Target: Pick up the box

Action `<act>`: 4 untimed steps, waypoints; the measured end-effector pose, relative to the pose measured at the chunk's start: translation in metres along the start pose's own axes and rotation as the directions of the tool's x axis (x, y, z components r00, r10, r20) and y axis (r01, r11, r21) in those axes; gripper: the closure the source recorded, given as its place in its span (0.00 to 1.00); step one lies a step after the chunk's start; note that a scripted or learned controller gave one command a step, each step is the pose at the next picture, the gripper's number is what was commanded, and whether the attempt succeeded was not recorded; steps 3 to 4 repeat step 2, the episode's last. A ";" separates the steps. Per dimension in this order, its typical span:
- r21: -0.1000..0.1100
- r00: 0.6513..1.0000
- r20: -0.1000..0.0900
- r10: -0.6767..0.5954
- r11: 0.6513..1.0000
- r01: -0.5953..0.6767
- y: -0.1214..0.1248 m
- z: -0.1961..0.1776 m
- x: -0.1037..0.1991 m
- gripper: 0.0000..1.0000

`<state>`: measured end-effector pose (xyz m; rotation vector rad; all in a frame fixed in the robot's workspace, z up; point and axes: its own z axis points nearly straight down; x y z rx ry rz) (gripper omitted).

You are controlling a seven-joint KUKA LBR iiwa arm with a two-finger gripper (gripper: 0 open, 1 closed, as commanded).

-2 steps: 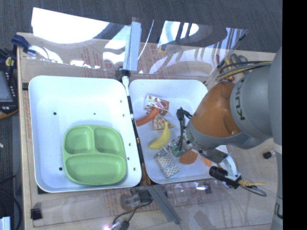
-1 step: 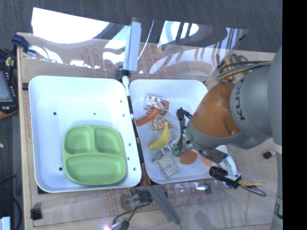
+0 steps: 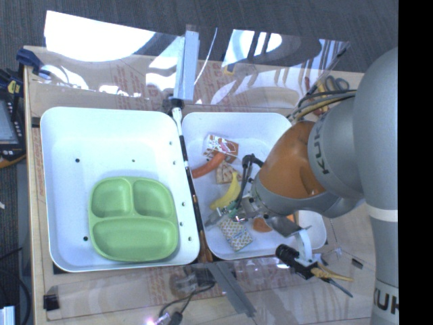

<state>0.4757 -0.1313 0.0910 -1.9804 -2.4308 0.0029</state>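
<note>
A small red-and-white box (image 3: pixel 222 145) lies near the far wall of the right bin (image 3: pixel 270 122). The grey arm with its orange band reaches in from the right and covers much of that bin. My gripper (image 3: pixel 232 213) hangs low over the bin's near left part, well below the box and apart from it. It sits just under a yellow banana (image 3: pixel 228 192) and just above a small green-patterned pack (image 3: pixel 235 235). Nothing shows as lifted off the bin floor.
An orange sausage-shaped toy (image 3: pixel 203 167) and a brown cracker-like piece (image 3: pixel 223 175) lie between the box and the banana. Something orange (image 3: pixel 262 225) peeks out under the wrist. The left bin (image 3: pixel 67 134) holds a green divided plate (image 3: pixel 133 219).
</note>
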 end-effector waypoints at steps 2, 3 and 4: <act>-0.006 0.949 0.006 -0.314 0.949 0.314 0.015 -0.143 0.065 1.00; -0.006 0.949 0.006 -0.314 0.949 0.314 0.015 -0.143 0.065 1.00; -0.006 0.949 0.006 -0.314 0.949 0.314 0.015 -0.143 0.065 1.00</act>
